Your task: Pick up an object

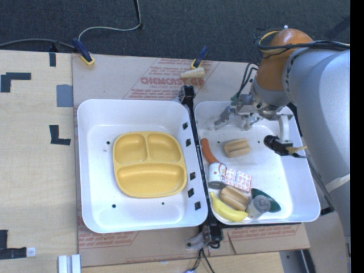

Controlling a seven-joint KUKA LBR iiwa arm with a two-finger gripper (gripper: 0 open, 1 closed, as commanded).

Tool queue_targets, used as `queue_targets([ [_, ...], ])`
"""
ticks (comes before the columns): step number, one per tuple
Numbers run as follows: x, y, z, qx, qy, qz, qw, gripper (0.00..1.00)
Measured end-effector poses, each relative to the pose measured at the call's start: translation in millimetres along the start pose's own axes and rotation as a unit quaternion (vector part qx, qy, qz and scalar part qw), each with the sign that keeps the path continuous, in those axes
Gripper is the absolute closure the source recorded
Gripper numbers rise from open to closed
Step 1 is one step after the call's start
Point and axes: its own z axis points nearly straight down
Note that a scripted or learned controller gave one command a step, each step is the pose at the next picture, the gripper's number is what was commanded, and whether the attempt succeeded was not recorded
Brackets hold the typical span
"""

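The gripper [236, 114] hangs with fingers spread and holding nothing, over the right bin [296, 175]. The bread roll [236, 148] lies just below it toward the bin's middle, its long axis apparently running left-right.

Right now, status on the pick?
Claw open, holding nothing, over the right bin's far end. Nearest item: bread roll, lying apart. Other items piled at near end, clear of the claw.
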Motion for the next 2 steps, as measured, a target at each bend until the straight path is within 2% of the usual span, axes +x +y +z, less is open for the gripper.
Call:
queue_targets([
  [1, 32, -30, 10, 0.001, 0.001, 0.002, 1.0000, 0.00],
  [2, 23, -90, 9, 0.000, 0.001, 0.002, 1.0000, 0.00],
])
